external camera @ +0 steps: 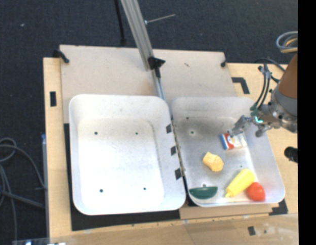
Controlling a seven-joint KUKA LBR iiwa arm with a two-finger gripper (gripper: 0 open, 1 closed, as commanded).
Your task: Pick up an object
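— Where is the pincer (248,127)?
— Over the right bin (209,108), near the worktop's right edge, fingers spread and released, gripping nothing.
— And just below it?
— A small red, white and blue box (232,141), just beside one fingertip.
— Further out?
— A yellow lump (213,162) mid-bin, then a yellow bottle (239,182), a red ball (256,191) and a dark green piece (204,191) along the bin's front edge.
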